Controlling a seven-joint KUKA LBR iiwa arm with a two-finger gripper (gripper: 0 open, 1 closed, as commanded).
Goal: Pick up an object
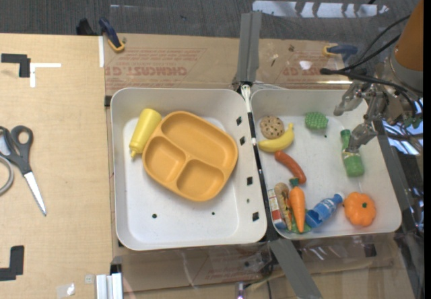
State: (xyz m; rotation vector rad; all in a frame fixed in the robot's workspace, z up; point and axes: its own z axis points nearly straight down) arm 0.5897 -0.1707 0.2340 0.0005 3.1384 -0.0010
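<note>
Camera view: right of frame, gripper [355,145] fingers, width unclear, hover over a green cucumber-like toy [353,161] in the right bin [389,176]. Descend straight, centred, before closing.

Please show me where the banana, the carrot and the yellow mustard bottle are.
banana [277,142]: camera view, middle of its curved body.
carrot [297,207]: camera view, orange body below the green top.
yellow mustard bottle [143,130]: camera view, middle of its body.

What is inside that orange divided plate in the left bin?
Nothing that I can see: the three compartments of the orange plate show bare. A yellow bottle lies against its left edge, outside it. Whatever is under the plate is covered.
</note>
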